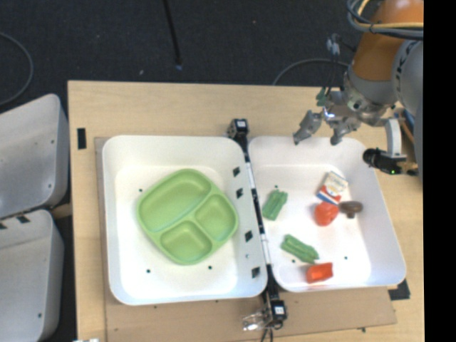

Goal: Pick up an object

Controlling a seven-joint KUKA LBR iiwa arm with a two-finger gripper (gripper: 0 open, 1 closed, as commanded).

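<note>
My gripper (321,132) hangs open over the far rim of the right bin (385,258), its two fingers spread with nothing between them. Below it in that bin lie a small white and red carton (333,187), a red-orange round piece (325,214), a small brown item (350,207), two green pieces (274,204) (299,248) and a red block (319,272) near the front. All of these lie apart from the gripper.
The left bin (128,276) holds a green divided plate (187,215). A black-clipped divider (249,191) runs between the bins. Bare wooden bench (178,105) lies behind the bins, and white chairs (28,162) stand at the left.
</note>
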